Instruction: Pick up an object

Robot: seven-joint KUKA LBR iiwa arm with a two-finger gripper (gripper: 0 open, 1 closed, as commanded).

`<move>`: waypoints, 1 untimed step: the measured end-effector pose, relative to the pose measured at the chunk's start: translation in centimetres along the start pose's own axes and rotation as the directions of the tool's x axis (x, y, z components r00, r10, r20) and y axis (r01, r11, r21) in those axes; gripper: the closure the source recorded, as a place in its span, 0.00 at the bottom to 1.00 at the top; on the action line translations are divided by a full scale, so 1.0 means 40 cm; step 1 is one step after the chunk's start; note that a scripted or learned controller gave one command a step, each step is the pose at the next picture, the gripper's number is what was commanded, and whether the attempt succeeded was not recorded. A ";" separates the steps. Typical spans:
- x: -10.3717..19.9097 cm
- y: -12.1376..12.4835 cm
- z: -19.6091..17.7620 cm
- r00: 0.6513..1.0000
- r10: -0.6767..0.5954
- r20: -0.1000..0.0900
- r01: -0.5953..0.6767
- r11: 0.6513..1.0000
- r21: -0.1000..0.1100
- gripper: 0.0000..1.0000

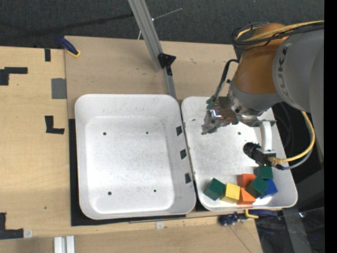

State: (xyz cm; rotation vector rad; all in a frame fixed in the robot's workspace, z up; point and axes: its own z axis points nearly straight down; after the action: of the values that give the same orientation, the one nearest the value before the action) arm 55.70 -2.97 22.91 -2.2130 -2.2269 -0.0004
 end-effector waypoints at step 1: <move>0.145 0.003 -0.025 1.000 -0.002 -0.001 0.002 1.000 -0.001 1.00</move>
State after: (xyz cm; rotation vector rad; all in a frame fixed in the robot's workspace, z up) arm 55.77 2.84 23.93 -2.2111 -2.2290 -0.0020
